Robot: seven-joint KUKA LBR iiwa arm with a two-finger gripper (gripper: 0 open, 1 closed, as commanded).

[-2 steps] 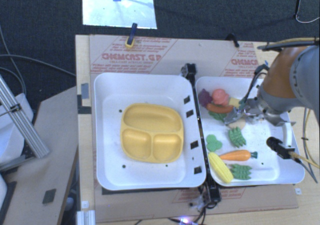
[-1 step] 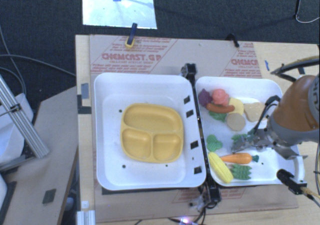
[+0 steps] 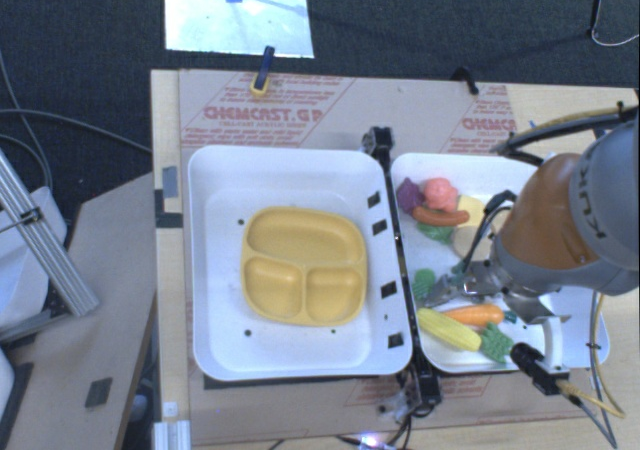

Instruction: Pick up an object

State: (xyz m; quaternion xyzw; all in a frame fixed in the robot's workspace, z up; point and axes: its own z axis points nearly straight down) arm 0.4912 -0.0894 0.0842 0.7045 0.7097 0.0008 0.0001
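The end effector (image 3: 462,286) sits low in the right bin (image 3: 520,166), among toy food near a green leafy piece (image 3: 424,284), just above a carrot (image 3: 474,315) and a corn cob (image 3: 448,329); whether it is open or closed, or grips anything, cannot be told. A pink ball (image 3: 438,190), a sausage (image 3: 440,217) and a purple piece (image 3: 409,195) lie at the bin's far end. The left bin (image 3: 220,178) holds a yellow divided tray (image 3: 303,264), on the desk (image 3: 330,103).
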